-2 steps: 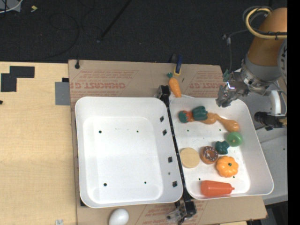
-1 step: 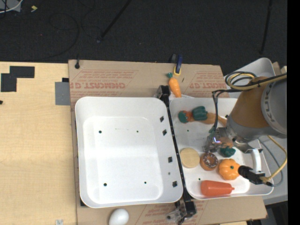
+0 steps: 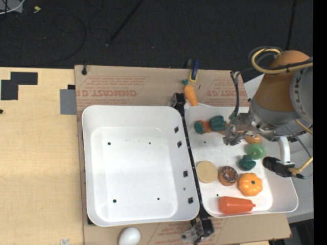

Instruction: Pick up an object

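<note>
Tool (image 3: 233, 135) low in right bin (image 3: 291, 200), grip state unclear, w/ toy veg near: green piece (image 3: 216, 122) just left, pumpkin (image 3: 250, 184) and carrot (image 3: 236, 204) toward front; left bin (image 3: 92, 137) beside it on cardboard-covered counter (image 3: 36, 152), dark carpet (image 3: 153, 19) behind.

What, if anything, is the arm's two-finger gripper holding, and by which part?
It cannot be told. The gripper sits low in the right white bin, beside a teal-and-red toy, and nothing is clearly seen in its grasp.
</note>
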Robot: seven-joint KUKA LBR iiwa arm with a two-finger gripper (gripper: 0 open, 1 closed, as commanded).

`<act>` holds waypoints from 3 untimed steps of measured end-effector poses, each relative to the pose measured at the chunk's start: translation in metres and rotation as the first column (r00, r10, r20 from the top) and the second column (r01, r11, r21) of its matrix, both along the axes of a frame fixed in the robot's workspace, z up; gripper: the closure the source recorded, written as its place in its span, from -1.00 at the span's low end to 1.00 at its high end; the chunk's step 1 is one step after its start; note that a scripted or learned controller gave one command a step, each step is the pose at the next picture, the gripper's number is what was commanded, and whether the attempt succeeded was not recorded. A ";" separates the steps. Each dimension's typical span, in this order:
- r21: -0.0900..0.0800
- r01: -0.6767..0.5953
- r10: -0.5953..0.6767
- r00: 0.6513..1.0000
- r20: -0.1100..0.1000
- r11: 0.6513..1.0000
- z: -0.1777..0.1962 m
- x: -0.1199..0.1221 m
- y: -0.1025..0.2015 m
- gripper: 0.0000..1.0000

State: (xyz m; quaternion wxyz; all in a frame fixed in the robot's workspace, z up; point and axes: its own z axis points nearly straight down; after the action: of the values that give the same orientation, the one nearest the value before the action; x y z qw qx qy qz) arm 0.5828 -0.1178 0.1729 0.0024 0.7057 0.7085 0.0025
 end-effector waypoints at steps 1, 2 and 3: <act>-0.002 0.004 -0.004 1.000 0.003 1.000 -0.071 -0.090 0.017 1.00; -0.003 0.007 -0.007 1.000 0.008 1.000 -0.074 -0.096 -0.086 1.00; -0.002 0.001 -0.001 1.000 0.003 1.000 -0.071 -0.103 -0.095 1.00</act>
State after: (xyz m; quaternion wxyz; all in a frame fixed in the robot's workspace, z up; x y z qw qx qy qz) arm 0.4798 -0.2124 0.1017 0.0041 0.7061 0.7081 0.0030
